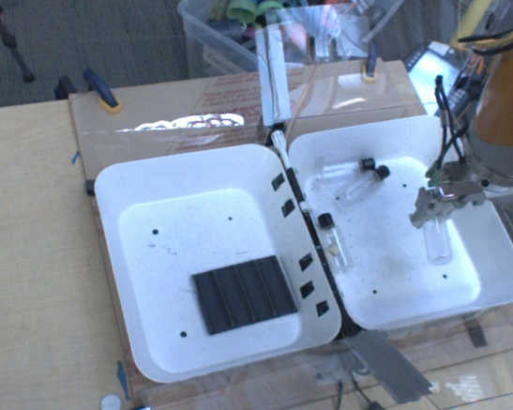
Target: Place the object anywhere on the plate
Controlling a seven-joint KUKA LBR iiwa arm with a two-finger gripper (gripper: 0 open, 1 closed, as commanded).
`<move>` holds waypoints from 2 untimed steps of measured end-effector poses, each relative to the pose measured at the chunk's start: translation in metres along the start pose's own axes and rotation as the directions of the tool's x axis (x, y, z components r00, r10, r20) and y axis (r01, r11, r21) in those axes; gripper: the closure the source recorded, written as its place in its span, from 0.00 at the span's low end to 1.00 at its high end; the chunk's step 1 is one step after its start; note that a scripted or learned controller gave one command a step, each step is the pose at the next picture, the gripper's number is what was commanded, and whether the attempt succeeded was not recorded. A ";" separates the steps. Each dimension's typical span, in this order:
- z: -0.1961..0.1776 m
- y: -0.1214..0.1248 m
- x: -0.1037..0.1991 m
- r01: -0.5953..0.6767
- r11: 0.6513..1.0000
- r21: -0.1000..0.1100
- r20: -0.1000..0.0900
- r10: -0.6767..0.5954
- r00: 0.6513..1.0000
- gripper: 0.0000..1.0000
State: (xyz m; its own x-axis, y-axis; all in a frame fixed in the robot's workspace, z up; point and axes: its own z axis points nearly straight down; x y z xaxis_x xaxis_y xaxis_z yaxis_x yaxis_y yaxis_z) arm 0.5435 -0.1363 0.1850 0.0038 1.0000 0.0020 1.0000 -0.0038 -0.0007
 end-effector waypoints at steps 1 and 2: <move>0.001 0.043 0.103 0.098 0.995 -0.003 0.002 -0.098 0.995 1.00; 0.001 0.072 0.162 -0.300 0.954 -0.002 0.002 0.300 0.954 1.00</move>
